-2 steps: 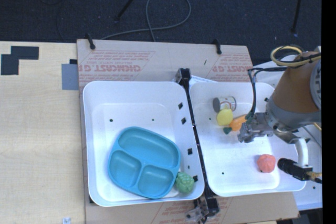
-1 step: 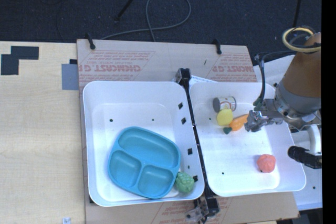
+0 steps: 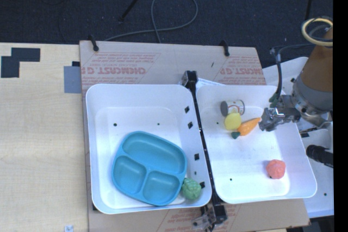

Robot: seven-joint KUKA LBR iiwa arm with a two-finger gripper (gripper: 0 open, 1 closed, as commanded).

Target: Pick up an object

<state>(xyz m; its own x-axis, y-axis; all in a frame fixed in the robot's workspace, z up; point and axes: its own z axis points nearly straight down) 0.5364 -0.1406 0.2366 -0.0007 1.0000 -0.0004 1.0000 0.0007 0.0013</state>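
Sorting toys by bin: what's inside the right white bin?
The right white bin holds a yellow round toy fruit, an orange toy carrot, a pink ball and a small grey piece. The pincer covers the spot by the carrot's tip.

the arm (image 3: 318,76) has a broad orange-brown band above a grey wrist. a black cable (image 3: 279,76) loops along its side. the gripper (image 3: 270,119) is small, metallic grey with dark parts, and a yellowish ring (image 3: 317,30) sits above.
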